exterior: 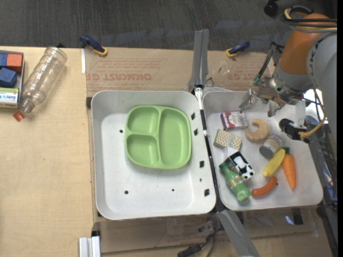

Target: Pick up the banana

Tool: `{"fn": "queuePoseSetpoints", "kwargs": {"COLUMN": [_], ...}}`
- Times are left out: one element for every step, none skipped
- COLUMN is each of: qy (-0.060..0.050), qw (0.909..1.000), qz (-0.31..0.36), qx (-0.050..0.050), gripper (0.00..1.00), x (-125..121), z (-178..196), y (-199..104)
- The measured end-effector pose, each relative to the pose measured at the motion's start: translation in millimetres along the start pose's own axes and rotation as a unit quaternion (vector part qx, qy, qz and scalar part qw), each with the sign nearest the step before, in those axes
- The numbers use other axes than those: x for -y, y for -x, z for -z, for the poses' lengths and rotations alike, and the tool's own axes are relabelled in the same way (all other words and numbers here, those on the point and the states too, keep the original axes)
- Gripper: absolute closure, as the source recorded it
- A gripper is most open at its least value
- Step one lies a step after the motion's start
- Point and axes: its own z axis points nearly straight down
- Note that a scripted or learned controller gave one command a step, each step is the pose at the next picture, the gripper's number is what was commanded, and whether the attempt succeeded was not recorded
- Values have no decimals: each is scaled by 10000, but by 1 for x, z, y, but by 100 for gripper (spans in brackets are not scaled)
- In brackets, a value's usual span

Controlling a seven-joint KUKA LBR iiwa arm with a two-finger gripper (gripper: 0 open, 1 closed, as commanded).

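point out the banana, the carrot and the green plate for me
banana (273, 163): camera view, middle of its yellow body, right bin.
carrot (289, 171): camera view, middle of its orange body, just right of the banana.
green plate (158, 111): camera view, ridge between its compartments, left bin.

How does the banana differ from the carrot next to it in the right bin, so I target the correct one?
The banana is yellow with a dark tip at its upper end; the carrot is plain orange. The banana lies on a diagonal, lower-left to upper-right, while the carrot runs nearly straight up and down, tapering downward. The banana sits left of the carrot. Both are elongated toy foods lying flat, close together.
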Motion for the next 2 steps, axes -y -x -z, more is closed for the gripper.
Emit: {"fn": "queuePoseSetpoints", "kwargs": {"qy": [60, 79], "qw": [9880, 9957], "qz": [-1544, -919], "qx": [-12, 2], "gripper": [0, 0], "x": [2, -7], "z": [-28, -28], "y": [-35, 20]}}
